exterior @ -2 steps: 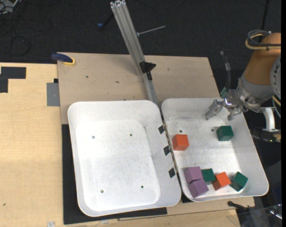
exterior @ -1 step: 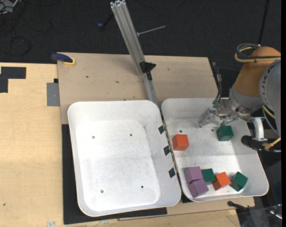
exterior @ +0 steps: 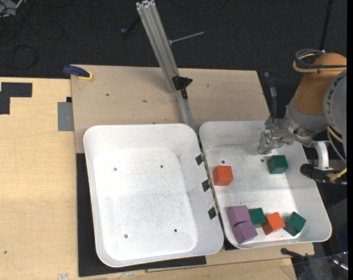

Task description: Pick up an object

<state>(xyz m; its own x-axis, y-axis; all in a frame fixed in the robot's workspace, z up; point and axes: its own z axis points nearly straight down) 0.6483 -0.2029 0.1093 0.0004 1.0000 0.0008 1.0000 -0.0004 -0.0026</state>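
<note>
The right bin [exterior: 246,136] holds several small blocks. An orange cube [exterior: 223,175] lies near its left wall. A dark green cube [exterior: 277,164] rests toward the right side. Along the front edge sit two purple blocks [exterior: 241,223], a small green block [exterior: 257,216], an orange block [exterior: 274,221] and another green block [exterior: 294,223]. My gripper [exterior: 271,144] hangs over the right bin's back right part, just above and left of the dark green cube. Nothing shows between its fingers.
The left bin [exterior: 141,185] stands beside the right one. A slanted aluminium bar [exterior: 164,57] rises from between the bins toward the back. Black clips [exterior: 205,184] sit along the shared edge. A blue and yellow tool [exterior: 77,72] lies at the bench's back left.
</note>
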